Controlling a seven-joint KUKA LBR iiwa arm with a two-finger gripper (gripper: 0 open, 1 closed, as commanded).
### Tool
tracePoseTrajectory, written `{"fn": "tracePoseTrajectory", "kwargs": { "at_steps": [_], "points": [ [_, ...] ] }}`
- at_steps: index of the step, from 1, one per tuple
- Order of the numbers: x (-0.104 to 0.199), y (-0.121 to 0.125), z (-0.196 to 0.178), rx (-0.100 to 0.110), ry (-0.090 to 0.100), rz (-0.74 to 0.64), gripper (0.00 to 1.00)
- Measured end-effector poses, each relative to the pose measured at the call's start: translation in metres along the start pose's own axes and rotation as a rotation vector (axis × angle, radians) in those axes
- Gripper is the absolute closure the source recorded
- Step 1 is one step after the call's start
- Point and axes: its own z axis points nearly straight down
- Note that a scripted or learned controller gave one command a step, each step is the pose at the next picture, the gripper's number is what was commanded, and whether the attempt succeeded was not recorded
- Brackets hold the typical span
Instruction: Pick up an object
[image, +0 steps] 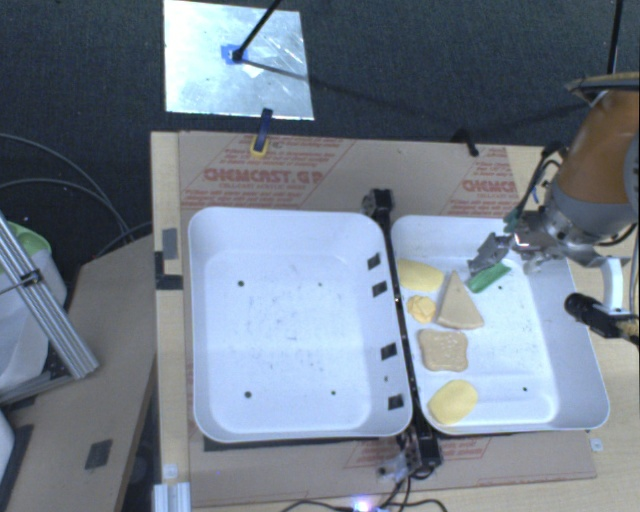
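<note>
The right bin (560, 330) holds several play-food pieces. A yellow lump (420, 274) lies by the bin's left wall, with a smaller yellow piece (421, 309) just below it. To their right sits a tan wedge (461, 305). Lower down lie a toast slice (443, 349) and a yellow oval (453, 401). A small green piece (488, 278) sits right at the tip of my gripper (492, 258), which reaches in from the right, low over the bin's upper middle. Whether the green piece is gripped or just lying under the tip is not visible.
The left bin (290, 330) sits beside the right one, split from it by a black divider with clips (385, 290). A black fixture (600, 318) sticks in at the right bin's right edge. Cardboard lies beneath both bins.
</note>
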Motion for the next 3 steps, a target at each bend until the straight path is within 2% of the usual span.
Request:
{"fn": "tracePoseTrajectory", "kwargs": {
  "at_steps": [1, 2, 3],
  "points": [
    [0.045, -0.056, 0.114, 0.003, 0.003, 0.003, 0.0],
    [0.101, -0.083, 0.005, -0.008, 0.003, -0.007, 0.0],
    [0.038, -0.024, 0.102, -0.001, -0.002, 0.005, 0.0]
  ]
}}
